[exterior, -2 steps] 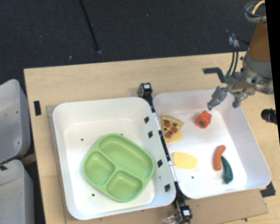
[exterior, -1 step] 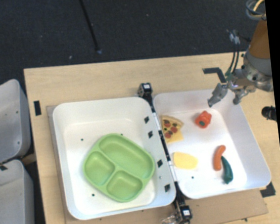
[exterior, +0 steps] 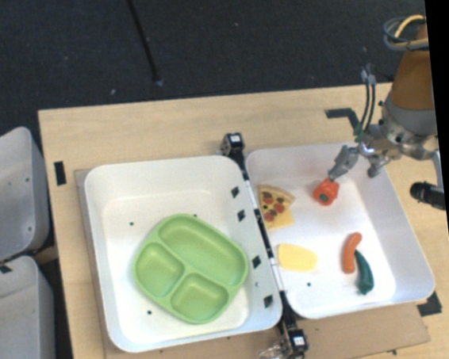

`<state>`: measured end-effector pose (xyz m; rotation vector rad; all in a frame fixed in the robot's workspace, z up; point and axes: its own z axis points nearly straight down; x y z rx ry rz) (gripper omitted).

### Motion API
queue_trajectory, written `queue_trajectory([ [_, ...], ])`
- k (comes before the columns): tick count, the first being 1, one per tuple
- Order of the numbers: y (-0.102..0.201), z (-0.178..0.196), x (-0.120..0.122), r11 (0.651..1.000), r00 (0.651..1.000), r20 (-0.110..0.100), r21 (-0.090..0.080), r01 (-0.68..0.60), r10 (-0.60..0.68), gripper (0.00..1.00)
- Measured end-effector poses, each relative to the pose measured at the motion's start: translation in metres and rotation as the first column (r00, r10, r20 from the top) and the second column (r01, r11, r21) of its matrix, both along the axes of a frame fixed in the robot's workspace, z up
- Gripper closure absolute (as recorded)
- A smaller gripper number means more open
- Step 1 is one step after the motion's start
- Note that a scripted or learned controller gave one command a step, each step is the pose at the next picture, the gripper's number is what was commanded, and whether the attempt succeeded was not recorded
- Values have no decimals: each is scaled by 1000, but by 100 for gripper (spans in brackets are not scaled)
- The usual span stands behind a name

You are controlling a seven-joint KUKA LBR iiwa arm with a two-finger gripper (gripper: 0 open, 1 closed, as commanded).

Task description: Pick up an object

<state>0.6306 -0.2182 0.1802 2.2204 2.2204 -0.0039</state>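
Camera view: gripper (exterior: 340, 170) poised above the right bin (exterior: 388, 221), jaw state indiscernible; red tomato toy (exterior: 326, 193) just below the tip.

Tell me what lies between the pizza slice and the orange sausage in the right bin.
In the camera view, the yellow piece lies roughly between the pizza slice and the orange sausage, a little below the direct line; bare white bin floor covers the rest.

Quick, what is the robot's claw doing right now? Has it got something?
Gripper: just above the red toy in the right bin; nothing is seen held in it, and open or shut cannot be told.
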Motion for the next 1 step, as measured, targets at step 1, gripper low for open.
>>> queue_trajectory([
  [1, 1, -63, -1, 1000, 1000, -3, 2, 1, -1, 0],
])
